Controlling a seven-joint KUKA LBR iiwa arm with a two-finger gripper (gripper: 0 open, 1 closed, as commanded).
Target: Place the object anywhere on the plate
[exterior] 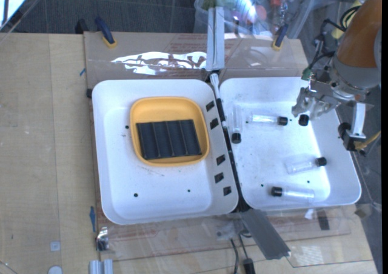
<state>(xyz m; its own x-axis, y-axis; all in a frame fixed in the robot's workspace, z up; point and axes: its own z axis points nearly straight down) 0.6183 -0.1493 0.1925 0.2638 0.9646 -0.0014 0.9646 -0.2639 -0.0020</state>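
Gripper (305, 108) over right bin (339, 191), plate (138, 115) in left bin (115, 200).

Can't tell the finger state, too small and cluttered. Four clear vials with black caps lie in the right bin: one (267, 120) just left of the gripper, one (235, 126) by the divider, one (303, 164) mid-bin, one (292, 193) near the front. Yellow plate carries a black ribbed insert (168, 139).

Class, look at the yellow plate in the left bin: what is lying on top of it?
A dark ribbed rectangular block lies flat on the yellow plate, covering most of its floor. What is beneath the block is hidden. The clear vials lie in the right bin.
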